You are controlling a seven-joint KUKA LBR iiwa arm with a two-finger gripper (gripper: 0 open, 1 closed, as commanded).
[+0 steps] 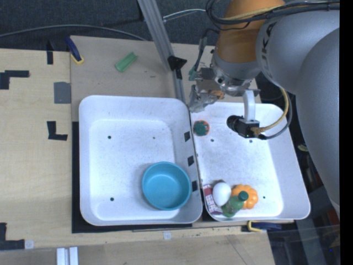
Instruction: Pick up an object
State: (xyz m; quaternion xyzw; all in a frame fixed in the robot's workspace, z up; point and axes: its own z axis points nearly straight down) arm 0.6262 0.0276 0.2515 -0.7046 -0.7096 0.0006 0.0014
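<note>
The gripper [199,101] hangs over the upper left corner of the right bin [276,164], right of center in the frame; whether its fingers are open or closed cannot be told. A small green and orange ball [201,128] lies on the bin floor just below them, apart, nothing visibly gripped. A blue bowl [165,185] sits in the left bin [110,142].

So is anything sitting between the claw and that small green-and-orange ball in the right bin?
Nothing visible. The claw hangs just above the ball, with bare bin floor around it; the egg cluster lies at the near edge.
</note>
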